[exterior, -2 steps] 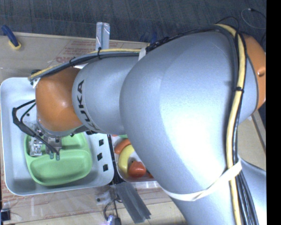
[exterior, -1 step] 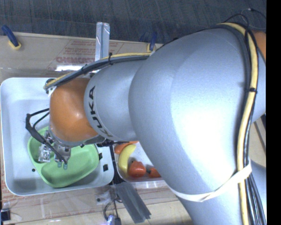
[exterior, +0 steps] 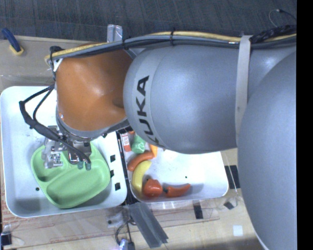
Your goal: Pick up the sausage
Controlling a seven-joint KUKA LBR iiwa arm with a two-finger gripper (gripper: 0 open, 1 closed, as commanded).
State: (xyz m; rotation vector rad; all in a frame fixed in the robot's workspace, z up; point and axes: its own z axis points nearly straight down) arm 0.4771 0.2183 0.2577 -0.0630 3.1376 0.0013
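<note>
we see the fingers (exterior: 68, 158) low over the green plate (exterior: 73, 184) in the left bin (exterior: 10, 139), can't tell their spread or hold, sausage (exterior: 177, 190) sits in the right bin (exterior: 214, 189) by the banana (exterior: 138, 175)

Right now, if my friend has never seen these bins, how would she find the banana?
Look in the right white bin, near its left wall, where a few toy foods are piled below the big grey arm. The banana is the curved yellow piece standing on end in that pile. Its neighbours are red, orange or green, so it is the only yellow one.
</note>
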